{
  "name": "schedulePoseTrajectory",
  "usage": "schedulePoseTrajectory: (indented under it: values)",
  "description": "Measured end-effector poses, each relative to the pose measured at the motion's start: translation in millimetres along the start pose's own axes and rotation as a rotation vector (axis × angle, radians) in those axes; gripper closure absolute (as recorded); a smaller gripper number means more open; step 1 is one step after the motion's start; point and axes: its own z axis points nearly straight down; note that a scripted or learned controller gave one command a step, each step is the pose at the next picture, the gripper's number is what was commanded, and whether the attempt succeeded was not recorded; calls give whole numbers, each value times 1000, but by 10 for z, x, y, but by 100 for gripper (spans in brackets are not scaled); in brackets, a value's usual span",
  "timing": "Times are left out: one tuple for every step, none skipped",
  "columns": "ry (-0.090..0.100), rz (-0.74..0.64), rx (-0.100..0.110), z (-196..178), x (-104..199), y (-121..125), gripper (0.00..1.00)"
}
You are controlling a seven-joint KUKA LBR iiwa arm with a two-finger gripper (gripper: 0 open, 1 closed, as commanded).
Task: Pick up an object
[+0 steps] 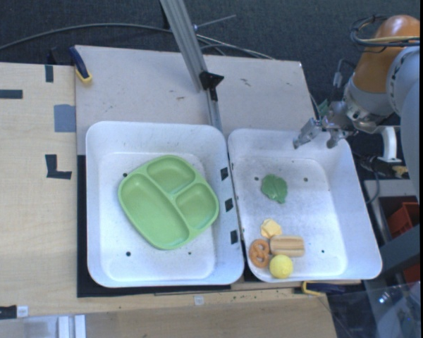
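- Camera view: my tool hangs over the far rim of the right bin, reaching in from the right. Its two fingers stand spread apart with nothing between them, so I judge it is poised ahead of a descent, not carrying anything.
- The likeliest thing for me to pick, the green leaf, lies flat on the floor of the right bin, nearer the camera than my tool and apart from it. It is roughly as wide as long, with a slight long axis running from far-left to near-right and a blunt tip toward the near side.
- Well nearer than the leaf, at the bin's near rim, huddle a yellow wedge, a bread roll lying left to right, a pretzel and a lemon, touching one another; I judge that crowding makes them harder picks.
- Left of the leaf's bin, the left bin holds a green divided plate, set askew.
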Motion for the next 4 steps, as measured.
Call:
schedulePoseTrajectory:
  values:
    - [1,1,1,452,59,-26,0]
    - [-2,-1,-4,315,61,-11,100]
    - [-1,2,-11,-321,21,2,100]
    - [0,1,-10,-812,66,-67,100]
